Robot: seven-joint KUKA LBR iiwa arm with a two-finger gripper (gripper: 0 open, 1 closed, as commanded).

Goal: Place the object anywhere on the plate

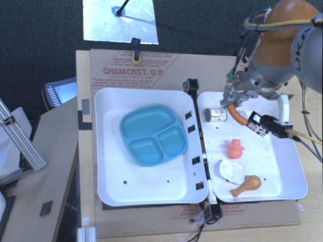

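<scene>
A blue divided plate (153, 133) lies in the left white bin (108, 185), a little tilted. My gripper (232, 103) is over the back left part of the right bin (292, 180). An orange curved piece like a sausage (237, 115) reaches from right under the gripper down to the right; its upper end meets the gripper. A small white can with a grey lid (216, 114) lies on its side just left of the orange piece.
Further forward in the right bin are a pink toy (234, 148), a white rounded piece (230, 170) and a tan drumstick (247, 184). A black divider (198, 135) runs between the bins. Brown cardboard lies under both bins.
</scene>
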